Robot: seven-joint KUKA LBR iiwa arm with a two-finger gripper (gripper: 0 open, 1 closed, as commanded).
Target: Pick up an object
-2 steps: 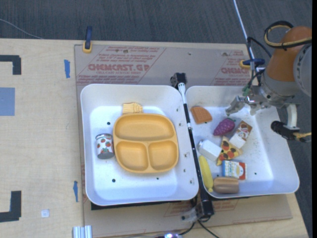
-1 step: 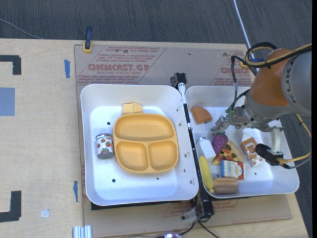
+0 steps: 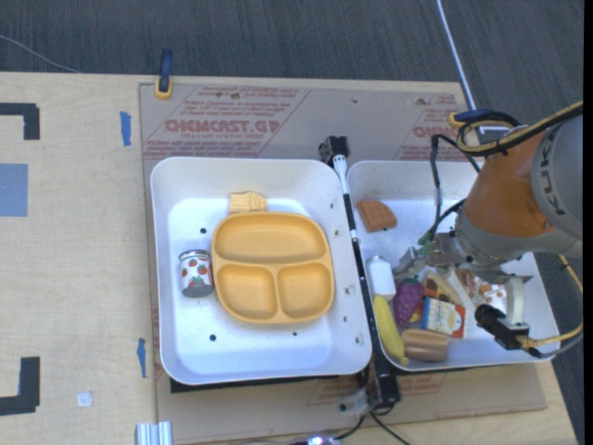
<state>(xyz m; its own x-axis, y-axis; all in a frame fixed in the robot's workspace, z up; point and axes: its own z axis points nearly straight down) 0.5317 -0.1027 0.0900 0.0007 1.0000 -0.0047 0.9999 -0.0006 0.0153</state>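
The end effector (image 3: 435, 260) sits low in the right bin (image 3: 547, 327), among toy food right of the yellow divided plate (image 3: 272, 267): purple grape bunch (image 3: 408, 302), banana (image 3: 388, 328), hot dog bun (image 3: 425, 345), toast slice (image 3: 376, 214); whether anything is gripped, I cannot tell

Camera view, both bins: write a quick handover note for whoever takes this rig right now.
Gripper: low over the right bin, above the pile; grip unreadable.
Right bin: banana, purple item, bread slice, hot dog bun, small carton.
Left bin: yellow divided plate, small can.
Done: no pick visible.
Left: grasp and lift one object.
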